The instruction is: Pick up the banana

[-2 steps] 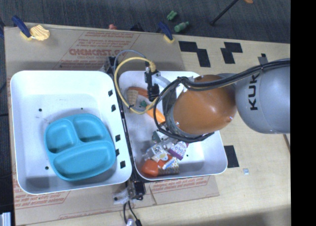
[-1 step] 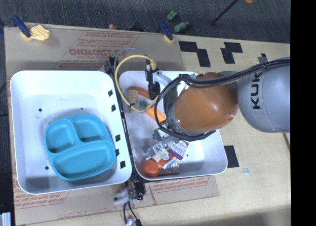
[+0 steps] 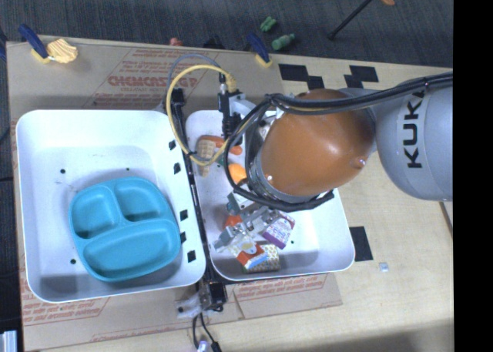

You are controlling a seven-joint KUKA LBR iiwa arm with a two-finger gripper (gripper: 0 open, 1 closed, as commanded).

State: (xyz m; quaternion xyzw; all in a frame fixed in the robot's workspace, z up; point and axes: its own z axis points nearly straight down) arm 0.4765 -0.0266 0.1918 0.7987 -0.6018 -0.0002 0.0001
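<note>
My gripper (image 3: 240,226) is low inside the right bin (image 3: 339,246), under the orange band (image 3: 308,150) of the arm, among a heap of small items. The arm's bulk hides the middle and back of this bin. A yellow-orange sliver (image 3: 237,170) peeks out at the arm's left edge, and I cannot tell what it is. Touching or just beside the gripper lie a purple packet (image 3: 277,231) and a red and white carton (image 3: 258,258).
A brown bun-like item (image 3: 208,146) lies at the back left of the right bin. The left bin (image 3: 46,158) holds a blue divided tray (image 3: 123,227). A yellow cable (image 3: 181,85) loops above the wall between the bins.
</note>
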